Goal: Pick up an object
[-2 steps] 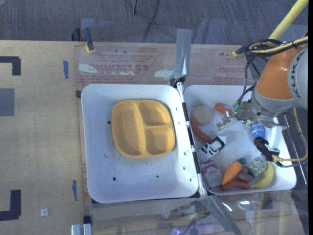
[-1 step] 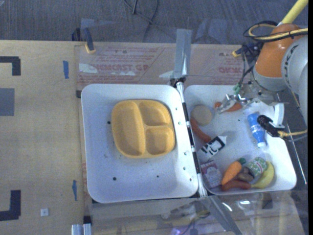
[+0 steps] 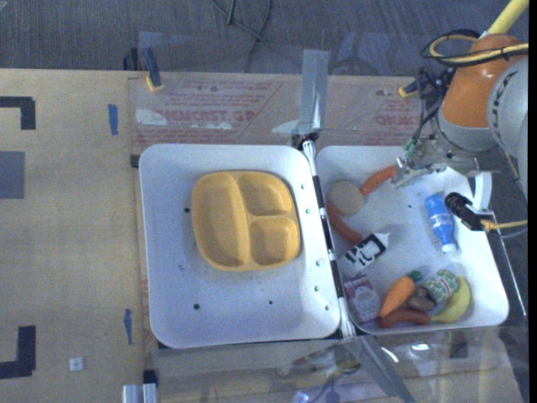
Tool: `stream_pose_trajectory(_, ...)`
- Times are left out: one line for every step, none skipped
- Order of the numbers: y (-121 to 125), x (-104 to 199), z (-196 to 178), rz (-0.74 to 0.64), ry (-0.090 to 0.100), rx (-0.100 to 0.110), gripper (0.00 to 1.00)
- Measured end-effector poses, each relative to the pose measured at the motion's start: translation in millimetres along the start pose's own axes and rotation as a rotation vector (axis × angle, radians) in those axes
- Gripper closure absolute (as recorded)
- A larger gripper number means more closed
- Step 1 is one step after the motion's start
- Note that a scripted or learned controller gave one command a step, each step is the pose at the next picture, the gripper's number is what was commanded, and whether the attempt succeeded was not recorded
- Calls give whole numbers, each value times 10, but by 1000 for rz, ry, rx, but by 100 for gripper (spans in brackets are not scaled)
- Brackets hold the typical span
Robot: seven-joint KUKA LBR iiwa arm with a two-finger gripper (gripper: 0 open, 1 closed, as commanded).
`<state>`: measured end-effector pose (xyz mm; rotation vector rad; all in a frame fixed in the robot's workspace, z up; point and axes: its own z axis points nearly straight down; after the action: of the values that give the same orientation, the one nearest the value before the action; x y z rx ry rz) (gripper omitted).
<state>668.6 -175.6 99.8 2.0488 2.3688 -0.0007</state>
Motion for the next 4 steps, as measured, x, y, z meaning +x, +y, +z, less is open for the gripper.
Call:
stream_pose_trajectory(0,1,0,0,0,0,0)
stream_pose_trajectory(-66,-198,120,262,17,28,0)
stream_pose_trajectory(-83,-174,125,380,17,36,0)
stream_pose_trajectory(-51,-180,-17,379,12,25,100)
